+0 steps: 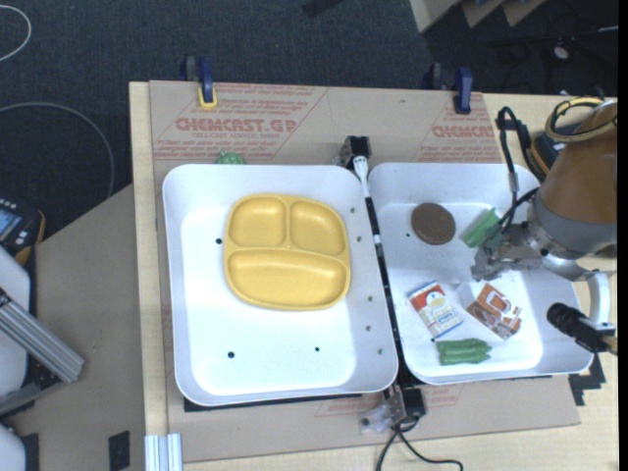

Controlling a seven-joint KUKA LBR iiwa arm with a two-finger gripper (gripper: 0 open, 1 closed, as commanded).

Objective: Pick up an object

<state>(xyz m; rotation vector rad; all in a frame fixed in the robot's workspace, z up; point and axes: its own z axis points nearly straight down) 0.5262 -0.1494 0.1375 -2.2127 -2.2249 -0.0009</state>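
Claw low in the right bin, crowded by small items

The claw (497,255) sits just beside a green piece (481,228) and a red-and-white packet (494,308); whether it is apart or together I cannot tell. It may close between things, or nudge the packet toward the second packet (435,309). A brown disc (433,223) and a green pod (462,351) lie near; the yellow tray (287,251) sits in the left bin (196,341) on the worktop (157,116).

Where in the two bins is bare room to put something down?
Left bin: bare floor in front of the yellow plate. Right bin: crowded around the claw, brown disc, two packets and green piece.
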